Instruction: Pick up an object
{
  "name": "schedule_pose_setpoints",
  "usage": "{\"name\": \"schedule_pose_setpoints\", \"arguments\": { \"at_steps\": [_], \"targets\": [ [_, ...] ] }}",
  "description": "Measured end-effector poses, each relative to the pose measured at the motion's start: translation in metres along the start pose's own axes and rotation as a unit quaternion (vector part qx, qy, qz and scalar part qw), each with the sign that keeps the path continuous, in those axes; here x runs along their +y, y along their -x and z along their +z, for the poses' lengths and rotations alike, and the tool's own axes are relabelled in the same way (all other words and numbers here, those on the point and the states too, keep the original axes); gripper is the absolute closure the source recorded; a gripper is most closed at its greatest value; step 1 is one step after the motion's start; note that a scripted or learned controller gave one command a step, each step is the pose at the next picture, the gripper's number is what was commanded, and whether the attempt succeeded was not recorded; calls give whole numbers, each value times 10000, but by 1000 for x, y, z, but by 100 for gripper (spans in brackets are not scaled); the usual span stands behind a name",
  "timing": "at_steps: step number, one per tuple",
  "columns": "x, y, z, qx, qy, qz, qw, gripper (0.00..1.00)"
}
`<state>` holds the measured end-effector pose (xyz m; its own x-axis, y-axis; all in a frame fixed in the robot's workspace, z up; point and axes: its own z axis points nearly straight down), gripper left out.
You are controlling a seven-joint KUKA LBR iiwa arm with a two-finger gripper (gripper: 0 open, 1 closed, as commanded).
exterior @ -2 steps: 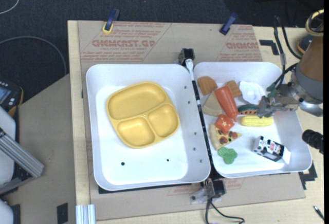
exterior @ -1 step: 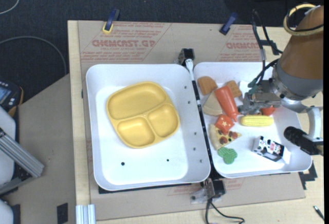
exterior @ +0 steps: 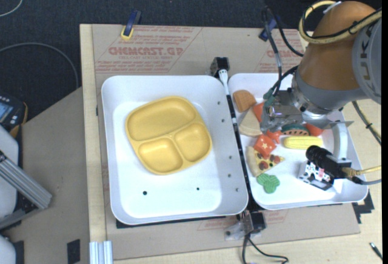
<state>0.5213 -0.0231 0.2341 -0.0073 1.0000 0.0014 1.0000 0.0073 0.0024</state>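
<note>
My gripper hangs low over the middle of the right bin, under the grey and orange wrist. Toy food lies around it. A brown bun-like piece sits at the bin's far left, with a flat beige piece below it. An orange-red block with a pale star lies just under the gripper. To its right are a watermelon slice and a yellow corn-like piece. A pizza slice and a green broccoli lie nearer the front. The wrist hides part of the bin.
The left bin holds a yellow divided plate. A raised divider runs between the two bins. A small red piece lies by the right side of the wrist.
</note>
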Motion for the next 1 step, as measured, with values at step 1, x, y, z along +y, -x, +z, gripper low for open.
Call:
{"name": "schedule_pose_setpoints", "arguments": {
  "at_steps": [1],
  "targets": [
    [-5,-55,18,7,-32,6,10000,100]
  ]
}}
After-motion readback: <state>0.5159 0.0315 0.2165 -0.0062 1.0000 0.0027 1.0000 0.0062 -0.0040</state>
